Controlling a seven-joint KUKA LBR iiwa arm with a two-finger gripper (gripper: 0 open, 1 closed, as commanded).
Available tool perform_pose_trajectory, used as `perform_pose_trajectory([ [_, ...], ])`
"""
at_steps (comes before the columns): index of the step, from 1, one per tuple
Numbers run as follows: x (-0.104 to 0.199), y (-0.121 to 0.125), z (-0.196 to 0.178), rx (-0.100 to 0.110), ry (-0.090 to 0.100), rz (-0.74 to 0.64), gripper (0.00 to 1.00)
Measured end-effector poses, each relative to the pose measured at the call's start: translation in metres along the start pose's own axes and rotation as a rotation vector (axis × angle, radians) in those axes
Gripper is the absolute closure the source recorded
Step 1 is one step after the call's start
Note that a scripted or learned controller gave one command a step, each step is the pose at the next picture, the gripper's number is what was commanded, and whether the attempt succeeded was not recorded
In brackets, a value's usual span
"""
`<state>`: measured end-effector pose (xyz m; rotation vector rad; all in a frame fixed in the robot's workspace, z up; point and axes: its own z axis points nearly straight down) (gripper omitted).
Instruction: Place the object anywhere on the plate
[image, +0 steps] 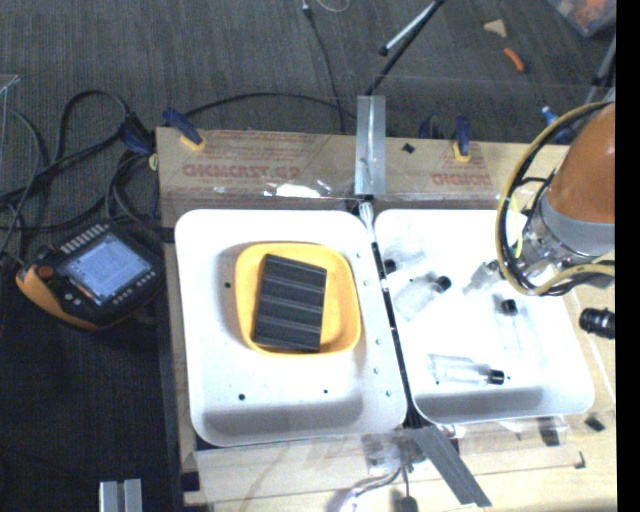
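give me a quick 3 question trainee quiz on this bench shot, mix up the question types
1. True or false: the dark ribbed block lies on the yellow plate.
2. Which bin holds the small clear vials with black caps? A) left bin B) right bin C) both bins
3. Fill in: the arm hangs over the ____ bin.

Key
1. True. The block sits on the plate, in the left bin.
2. B. The vials lie scattered in the right bin.
3. Right. The arm's orange band is above that bin's far right part.
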<state>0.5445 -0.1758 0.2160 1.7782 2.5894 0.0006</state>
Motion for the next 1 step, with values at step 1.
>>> perform_pose_trajectory([
  [1,0.0000,0.0000,0.0000,0.000,0.000,0.000,0.00],
])
